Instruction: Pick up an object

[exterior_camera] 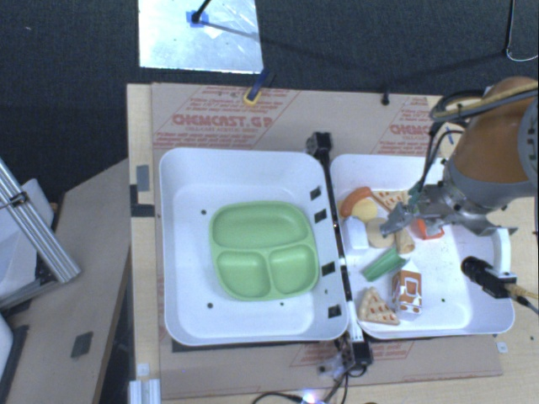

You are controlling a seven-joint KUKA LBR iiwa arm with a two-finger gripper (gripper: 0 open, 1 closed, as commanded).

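Waffle wedge (pixel 377 307): nearest the camera, at the near edge of the right bin (pixel 484 318); a flat triangle with a gridded tan face, likely light and stiff, best pinched across its two long edges
Small carton (pixel 408 294): just beside the wedge, tilted, orange-and-white printed card; light and boxy by the look of it, its flat sides the surest hold, though thin card may crush
Green pod (pixel 383 264): a smooth, elongated piece lying at a slant near the bin's inner wall; probably hard plastic and slippery, so take it across the narrow middle
Pale pieces (pixel 381 234): cream and tan rounded shapes bunched under the tool, touching one another; too crowded to separate by eye
Orange slice (pixel 357 200): curved and glossy, toward the far inner corner of the right bin, beside a second gridded wedge (pixel 390 199)
Tool (pixel 402 220): low over the cluster in the middle of the right bin; whether it is released or clenched cannot be told from here, and nothing shows gripped in it
Arm (pixel 493 154): grey with an orange band, reaching in over the far right of the worktop (pixel 219 112)
Left bin (pixel 181 175): holds a matte green divided tray (pixel 261 249) with three rounded wells
Judgement: the carton and the near wedge sit clear of neighbours and look the easiest picks
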